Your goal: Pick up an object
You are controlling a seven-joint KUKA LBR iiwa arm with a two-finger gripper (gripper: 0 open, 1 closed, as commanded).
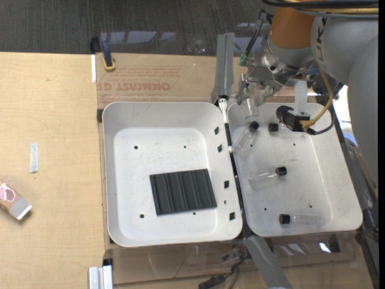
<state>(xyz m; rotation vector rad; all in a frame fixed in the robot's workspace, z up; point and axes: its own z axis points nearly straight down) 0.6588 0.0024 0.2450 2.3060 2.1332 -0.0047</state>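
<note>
- Right, nearest the camera in the right bin (337, 218): a clear vial with a black cap (285, 219) lies on its side close to the front wall.
- Just behind it, mid-bin, a second clear vial (269, 176) lies flat, black cap pointing right, well apart from the first.
- Further back, a third clear vial (245, 138) rests tilted near the left wall, cap up by the gripper.
- In the left bin (120, 161) a black ribbed panel (183, 191) lies flat, alone; it looks too broad to be an easy pick.
- At the far left corner of the right bin, the gripper (248, 99) hangs low over the rim, close above that third vial.
- Whether it is apart or together, I cannot tell; the metal blurs into the bin wall.
- My read: the arm sits there because the nearest target is the vial beneath, but nothing shows held.
- Risk: a round, clear vial by a wall may roll or slip.
</note>
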